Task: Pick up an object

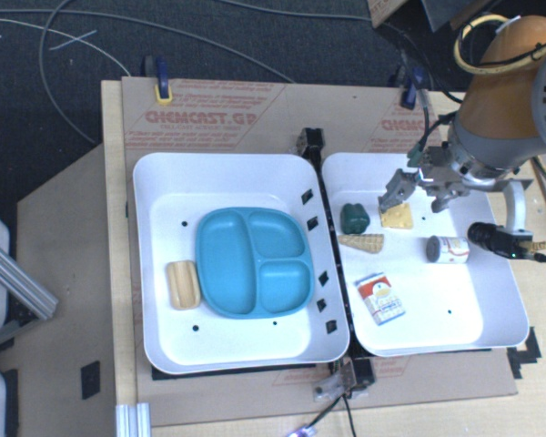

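Observation:
My gripper (420, 195) hangs over the back of the right bin (491, 321), open with nothing between its fingers. One finger (396, 189) ends just above a yellow cheese wedge (398, 217). To the left of the wedge lie a dark green lump (354, 217) and a tan waffle cone (361, 242). A small white can with a grey cap (448, 249) lies on its side to the right, under the wrist. Nearer the front sits a red and white box (380, 299).
The left bin (155, 198) holds a blue divided plate (253, 260) and a tan bread slice (183, 284). A black divider with clips (320, 235) runs between the bins. Cables trail over the dark floor at the back left.

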